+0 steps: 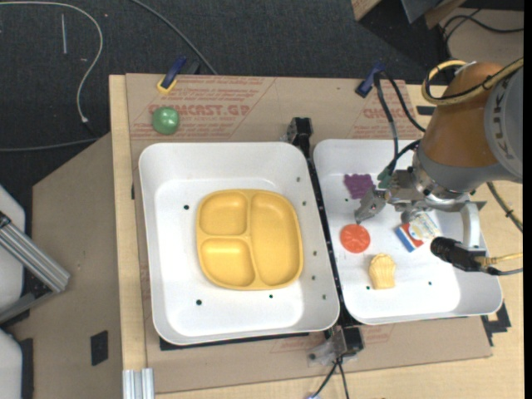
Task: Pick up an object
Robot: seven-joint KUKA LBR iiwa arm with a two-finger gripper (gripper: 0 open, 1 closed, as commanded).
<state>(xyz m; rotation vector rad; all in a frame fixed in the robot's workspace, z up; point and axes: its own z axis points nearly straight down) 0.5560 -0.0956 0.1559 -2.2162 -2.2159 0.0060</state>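
Gripper (384, 202) fingers spread, holding nothing, over the right bin (465, 302) middle. Red ball (356, 238) sits near the bin's left wall; centre over it, descend straight, then close.

The grey arm (490, 131) reaches in from the right with its orange band (455, 123) bent over above the wrist, and the gripper (371, 206) hangs low at the end of it, pointing down and to the left (its tips too dim and small to read).
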